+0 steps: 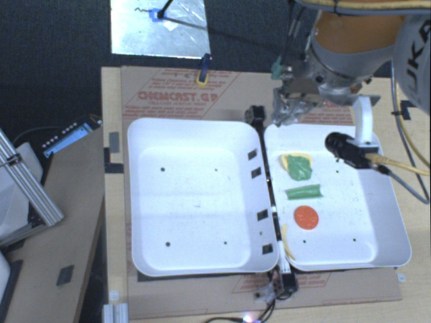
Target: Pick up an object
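The right bin (384, 214) holds a green and yellow piece (297, 165), a green bar (303, 192) and an orange-red disc (306, 217), lined up along its left half. A thin yellow strip (287, 241) lies by the bin's left wall near the front. My gripper (289, 115) hangs above the far left corner of the right bin, up and back from the green and yellow piece, with nothing seen in it. The orange-banded wrist rises behind it.
The left bin (195, 194) sits beside the right one, joined by a black-clipped divider (266, 187). A black fitting with a cable (347, 150) juts over the right bin's far side. A shiny plate (159, 17) lies beyond the bench.
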Robot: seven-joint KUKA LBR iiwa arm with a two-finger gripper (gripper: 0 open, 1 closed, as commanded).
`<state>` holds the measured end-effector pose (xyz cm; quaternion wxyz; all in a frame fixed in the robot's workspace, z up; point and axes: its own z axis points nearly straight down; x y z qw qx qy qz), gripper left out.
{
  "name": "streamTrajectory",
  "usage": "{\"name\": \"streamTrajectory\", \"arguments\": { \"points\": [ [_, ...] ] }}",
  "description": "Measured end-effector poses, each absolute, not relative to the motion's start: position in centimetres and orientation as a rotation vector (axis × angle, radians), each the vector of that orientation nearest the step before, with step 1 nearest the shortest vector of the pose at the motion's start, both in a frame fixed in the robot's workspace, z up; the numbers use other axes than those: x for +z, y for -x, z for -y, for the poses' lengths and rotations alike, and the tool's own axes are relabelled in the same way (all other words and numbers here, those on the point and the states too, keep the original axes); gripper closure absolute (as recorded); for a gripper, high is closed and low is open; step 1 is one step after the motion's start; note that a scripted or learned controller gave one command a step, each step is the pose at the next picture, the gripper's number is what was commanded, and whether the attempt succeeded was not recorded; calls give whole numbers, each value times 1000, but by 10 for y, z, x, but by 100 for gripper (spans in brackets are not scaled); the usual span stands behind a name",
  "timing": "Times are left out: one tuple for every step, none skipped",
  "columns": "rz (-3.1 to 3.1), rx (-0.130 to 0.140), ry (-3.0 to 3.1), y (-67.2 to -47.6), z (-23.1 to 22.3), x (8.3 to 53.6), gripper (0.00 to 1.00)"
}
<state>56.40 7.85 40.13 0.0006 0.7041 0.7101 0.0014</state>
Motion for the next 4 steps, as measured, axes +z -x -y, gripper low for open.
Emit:
{"name": "streamTrajectory", "arguments": {
  "points": [
    [-2235,5,-2210,-576,-154,393,100],
    [-2227,7,-2213,-611,-184,405,100],
    [-2228,5,-2213,-650,-216,407,100],
    [-2227,7,-2213,-669,-235,418,100]
  ]
}}
